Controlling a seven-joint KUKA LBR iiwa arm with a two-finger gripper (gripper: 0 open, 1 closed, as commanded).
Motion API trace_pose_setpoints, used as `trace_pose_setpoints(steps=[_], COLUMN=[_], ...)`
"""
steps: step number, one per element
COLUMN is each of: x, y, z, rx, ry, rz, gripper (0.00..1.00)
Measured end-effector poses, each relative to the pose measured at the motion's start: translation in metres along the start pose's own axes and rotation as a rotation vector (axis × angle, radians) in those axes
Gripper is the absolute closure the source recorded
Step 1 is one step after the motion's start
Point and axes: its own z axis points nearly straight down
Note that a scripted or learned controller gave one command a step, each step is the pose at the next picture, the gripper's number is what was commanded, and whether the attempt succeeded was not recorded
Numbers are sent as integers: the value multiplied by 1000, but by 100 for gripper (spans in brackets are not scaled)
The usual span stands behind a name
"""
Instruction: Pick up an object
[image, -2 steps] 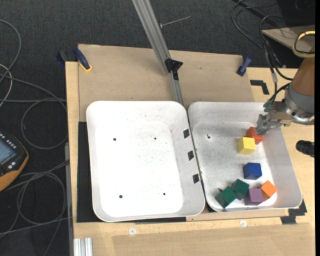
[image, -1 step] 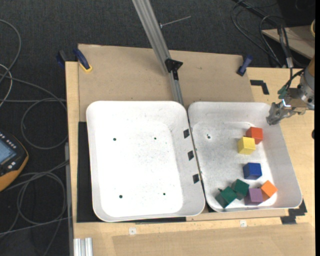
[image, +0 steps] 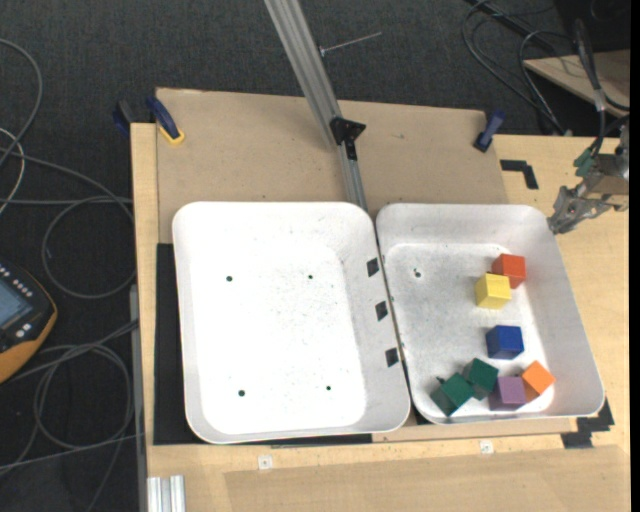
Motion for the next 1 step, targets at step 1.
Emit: trace_pose_setpoints(steps=[1], x=[59], y=[2], z=[12], rx=[8], ry=[5], rz=[-5], gripper=[100])
